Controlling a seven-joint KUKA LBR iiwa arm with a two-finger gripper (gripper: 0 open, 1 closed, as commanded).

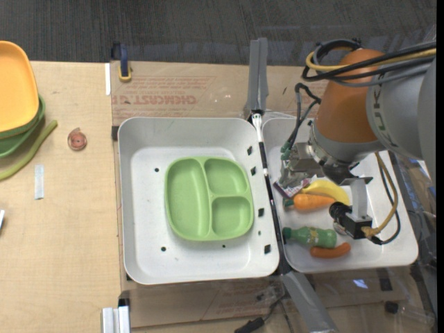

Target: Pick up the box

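**Box and gripper over the right bin**

Box point(290, 184), partly hidden and seen as a small purple-and-white object, is located in the right bin point(395, 255), close to that bin's left wall and just under the gripper point(300, 164). Whether the box is touched by the gripper cannot be told, and the opening of the gripper cannot be judged either, since it is masked by the wrist. The arm point(361, 103), with its orange band, is positioned above the upper half of the right bin. Just right of the box a yellow banana point(331, 189) is seen, with an orange carrot point(313, 201) touching its lower edge. Nearer the front wall of the right bin a green bottle point(312, 236) and a red-orange pepper point(331, 251) are laid side by side. The left bin point(139, 255), adjoining the right bin, is occupied by a green divided plate point(208, 198).
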